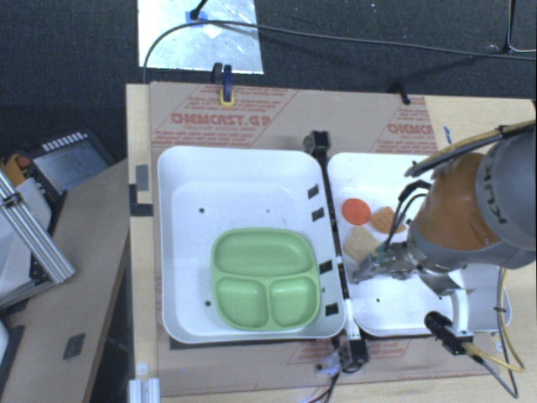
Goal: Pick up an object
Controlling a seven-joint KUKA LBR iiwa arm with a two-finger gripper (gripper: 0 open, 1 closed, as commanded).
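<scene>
From above and at a slant, the camera view takes in two shallow white bins set side by side on the surface point(277, 112). The left bin point(180, 217) carries a green divided tray point(264, 277) lying flat toward its near side. The right bin point(403, 321) is where the work is: the grey arm with its orange band point(453, 208) reaches in from the right and hangs low over that bin's left half.

The hand point(369, 267) sits down near the bin floor, close beside the wall that divides the two bins. From here I cannot tell how it is set, loose or clenched, and nothing is plainly caught in it.

The things worth picking lie in a small cluster just beyond the hand: a round orange-red piece point(356, 211) farthest back, a paler orange piece point(383, 219) touching or nearly touching its right side, and a flat tan piece point(359, 242) in front of them, nearest the hand. The arm's bulk hides the rest of that bin.

The tan piece looks to me like the likeliest target, since the hand is almost upon it. Being flat, it will probably be awkward to pinch. I would want the hand centred over it, brought straight down to the bin floor, and kept off the dividing wall. I would also keep clear of the two orange pieces, so a nudge does not scatter the cluster, and lift slowly.
</scene>
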